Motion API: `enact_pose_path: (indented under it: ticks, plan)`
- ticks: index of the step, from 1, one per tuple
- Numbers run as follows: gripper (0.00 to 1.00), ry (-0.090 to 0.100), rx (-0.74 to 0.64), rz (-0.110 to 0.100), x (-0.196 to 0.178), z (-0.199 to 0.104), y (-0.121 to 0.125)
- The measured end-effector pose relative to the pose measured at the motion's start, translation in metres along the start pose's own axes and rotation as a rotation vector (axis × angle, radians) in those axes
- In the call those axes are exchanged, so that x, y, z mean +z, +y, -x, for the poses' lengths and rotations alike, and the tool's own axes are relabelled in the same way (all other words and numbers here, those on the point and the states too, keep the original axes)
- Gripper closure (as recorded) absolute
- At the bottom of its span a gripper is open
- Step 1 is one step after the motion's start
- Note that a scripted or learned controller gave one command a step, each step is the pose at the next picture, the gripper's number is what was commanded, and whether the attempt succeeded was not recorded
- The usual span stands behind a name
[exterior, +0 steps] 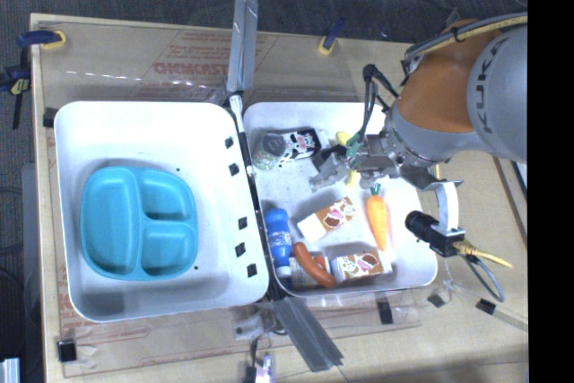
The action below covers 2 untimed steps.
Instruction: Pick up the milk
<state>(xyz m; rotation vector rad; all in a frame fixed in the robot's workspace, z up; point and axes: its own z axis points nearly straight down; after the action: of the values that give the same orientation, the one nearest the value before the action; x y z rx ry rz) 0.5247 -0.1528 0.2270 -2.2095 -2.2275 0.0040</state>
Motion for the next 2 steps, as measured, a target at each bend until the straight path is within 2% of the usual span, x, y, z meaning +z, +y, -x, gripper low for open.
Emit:
enact_pose_path:
  ticks: [1, 2]
  plan:
    - [0.0, -0.007, 0.082, 0.028, 0.1142, 0.0218, -0.0076]
    - [0.0, -0.012, 0.065, 0.046, 0.1197, 0.0253, -0.0175]
